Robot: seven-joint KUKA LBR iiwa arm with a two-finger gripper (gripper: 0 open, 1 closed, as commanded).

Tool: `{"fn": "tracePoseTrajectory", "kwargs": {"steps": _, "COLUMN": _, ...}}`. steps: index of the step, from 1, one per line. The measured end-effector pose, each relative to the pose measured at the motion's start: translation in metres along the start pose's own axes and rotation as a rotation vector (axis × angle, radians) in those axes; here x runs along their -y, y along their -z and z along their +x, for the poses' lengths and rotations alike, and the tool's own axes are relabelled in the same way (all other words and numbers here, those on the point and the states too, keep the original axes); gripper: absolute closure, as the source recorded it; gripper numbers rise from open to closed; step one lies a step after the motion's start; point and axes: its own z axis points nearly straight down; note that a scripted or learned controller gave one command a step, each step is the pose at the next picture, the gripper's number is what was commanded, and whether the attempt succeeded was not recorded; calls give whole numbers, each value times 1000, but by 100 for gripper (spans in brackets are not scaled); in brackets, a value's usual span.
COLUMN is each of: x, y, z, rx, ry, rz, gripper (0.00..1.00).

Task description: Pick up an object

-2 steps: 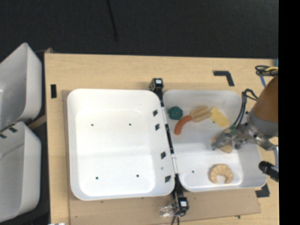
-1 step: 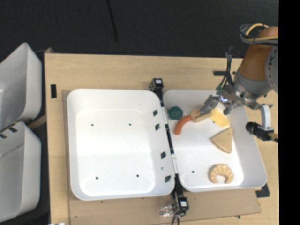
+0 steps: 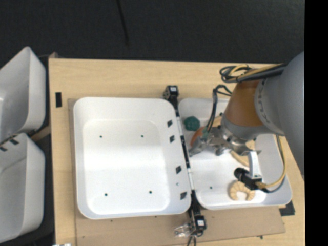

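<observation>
Gripper (image 3: 205,142) down in the right bin (image 3: 220,199), close to its left wall; finger spread cannot be told from this slant, nor whether anything sits between them. Arm (image 3: 266,104) reaching in from the right, orange band above the wrist, bent steeply downward over the bin. Right bin holding a green object (image 3: 191,122) near the top left, an orange-brown object (image 3: 197,136) just beside the gripper, and a tan object (image 3: 241,190) near the bottom right; left bin (image 3: 82,152) alongside.
</observation>
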Motion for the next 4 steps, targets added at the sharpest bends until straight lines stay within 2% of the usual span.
{"fn": "tracePoseTrajectory", "kwargs": {"steps": 1, "x": -4, "y": 15, "z": -7, "rx": 5, "ry": -9, "rz": -11, "gripper": 100}}
{"fn": "tracePoseTrajectory", "kwargs": {"steps": 2, "x": -4, "y": 16, "z": -7, "rx": 5, "ry": -11, "rz": -13, "gripper": 0}}
{"fn": "tracePoseTrajectory", "kwargs": {"steps": 3, "x": -4, "y": 26, "z": -8, "rx": 6, "ry": -14, "rz": -15, "gripper": 100}}
{"fn": "tracePoseTrajectory", "kwargs": {"steps": 4, "x": -5, "y": 27, "z": -8, "rx": 5, "ry": -16, "rz": -15, "gripper": 0}}
